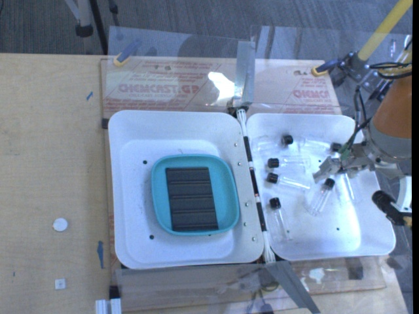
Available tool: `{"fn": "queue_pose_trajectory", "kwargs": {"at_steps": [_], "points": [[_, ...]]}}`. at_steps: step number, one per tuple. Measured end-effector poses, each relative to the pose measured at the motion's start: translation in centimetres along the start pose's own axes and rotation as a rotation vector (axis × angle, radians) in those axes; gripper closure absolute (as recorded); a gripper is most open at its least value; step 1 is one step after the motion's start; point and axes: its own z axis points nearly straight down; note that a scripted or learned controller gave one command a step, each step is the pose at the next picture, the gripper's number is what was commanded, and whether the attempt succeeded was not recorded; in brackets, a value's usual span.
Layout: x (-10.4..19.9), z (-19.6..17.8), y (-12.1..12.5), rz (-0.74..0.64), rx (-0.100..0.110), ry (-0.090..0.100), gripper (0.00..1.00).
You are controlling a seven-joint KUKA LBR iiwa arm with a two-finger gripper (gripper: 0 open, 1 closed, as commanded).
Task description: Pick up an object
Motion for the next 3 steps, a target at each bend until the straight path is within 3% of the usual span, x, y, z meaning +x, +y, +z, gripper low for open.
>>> {"fn": "queue_pose_trajectory", "kwargs": {"at_steps": [1, 2, 3], "points": [[-1.5, 4.2, 4.6, -0.02, -0.02, -0.001, 0.0], [5.0, 4.7, 1.7, -0.056, 0.001, 0.001, 0.0], [4.4, 5.0, 8.9, -0.111, 0.004, 0.0, 0.0]]}}
